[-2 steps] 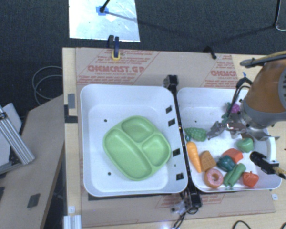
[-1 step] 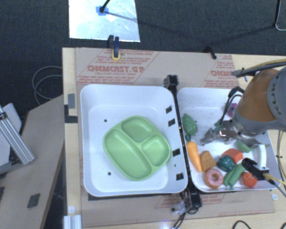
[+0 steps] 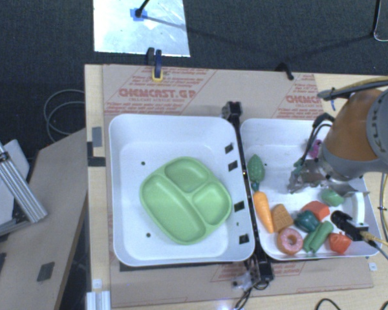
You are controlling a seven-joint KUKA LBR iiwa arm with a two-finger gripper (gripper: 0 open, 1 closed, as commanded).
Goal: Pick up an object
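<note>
A slanted overhead view shows a bench covered in printed brown cardboard (image 3: 200, 92), bearing two shallow white plastic bins side by side. The left white bin (image 3: 126, 147) holds a pale green plastic plate (image 3: 185, 200) with three compartments, lying flat near the bin's middle.

The right white bin (image 3: 271, 134) holds a cluster of small toy foods, gathered in its near half. Taking the orange toy carrot (image 3: 264, 211) as landmark: it lies lengthwise close to the wall shared with the left bin. Just beyond it, further from the camera, sits a dark green leafy toy vegetable (image 3: 255, 170). Just right of the carrot lies a tan, ridged toy piece (image 3: 282, 216), and near that, toward the camera, a pink ring-shaped toy doughnut (image 3: 290, 240). Further right of the carrot are a teal rounded toy (image 3: 306, 221), an orange-red toy (image 3: 317, 208), a green toy pickle (image 3: 317, 236) lying at a slant, and a red toy (image 3: 339, 242) near the bin's near right corner.

The grey robot arm with its orange band (image 3: 352, 131) reaches in from the right, over the right bin. Its gripper (image 3: 302, 179) hangs low above the bin floor, right of the carrot and just beyond the orange-red toy. Whether the pincer is apart or together cannot be told from this view, and nothing is seen between its fingers.
</note>
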